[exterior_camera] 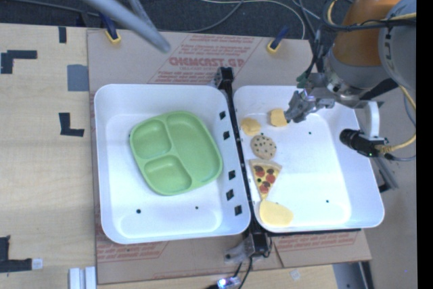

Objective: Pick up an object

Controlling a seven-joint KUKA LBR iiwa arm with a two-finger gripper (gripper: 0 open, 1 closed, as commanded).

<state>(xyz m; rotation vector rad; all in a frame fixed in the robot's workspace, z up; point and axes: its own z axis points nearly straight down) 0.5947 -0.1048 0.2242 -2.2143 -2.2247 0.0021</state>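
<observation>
Small yellow-orange block (278,118) in right bin (338,166), touching gripper (295,112) fingertips.

Green divided tray (176,151) in the left bin (108,166). In the right bin (352,206): tool (295,112) low beside a yellow block (278,118); cookie (263,145), pizza slice (265,177), yellow disc (275,214) along the left wall.

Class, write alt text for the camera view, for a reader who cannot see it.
A grey robot arm reaches in from the right, its end effector low over the right bin beside a small yellow block. Along that bin's left side lie a cookie, a pizza slice and other toy food; the left bin holds a green divided plate.
</observation>
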